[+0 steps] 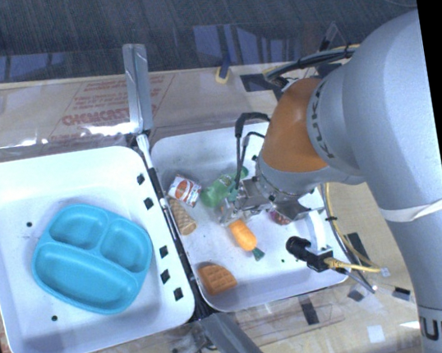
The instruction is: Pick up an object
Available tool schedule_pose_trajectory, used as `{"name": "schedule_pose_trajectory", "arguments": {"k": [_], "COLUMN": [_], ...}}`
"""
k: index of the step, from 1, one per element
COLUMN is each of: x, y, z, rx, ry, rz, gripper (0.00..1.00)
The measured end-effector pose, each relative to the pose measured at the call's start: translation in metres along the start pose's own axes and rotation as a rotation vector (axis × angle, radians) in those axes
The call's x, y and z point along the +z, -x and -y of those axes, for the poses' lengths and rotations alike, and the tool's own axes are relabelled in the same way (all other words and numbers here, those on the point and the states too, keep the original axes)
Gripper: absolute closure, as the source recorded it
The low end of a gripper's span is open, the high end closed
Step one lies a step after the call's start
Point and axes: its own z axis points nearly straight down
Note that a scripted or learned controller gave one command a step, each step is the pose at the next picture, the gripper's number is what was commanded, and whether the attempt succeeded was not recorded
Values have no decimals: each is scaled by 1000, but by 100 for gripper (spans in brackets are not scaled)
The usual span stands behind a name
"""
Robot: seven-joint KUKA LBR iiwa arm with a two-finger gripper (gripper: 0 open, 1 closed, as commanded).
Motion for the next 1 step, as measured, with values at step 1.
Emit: {"name": "schedule_pose_trajectory", "arguments": {"k": [1], "x": [-118], "y": [-72], "z": [-48], "rx": [0], "ry": [4], "rz": [0], "gripper": [100]}}
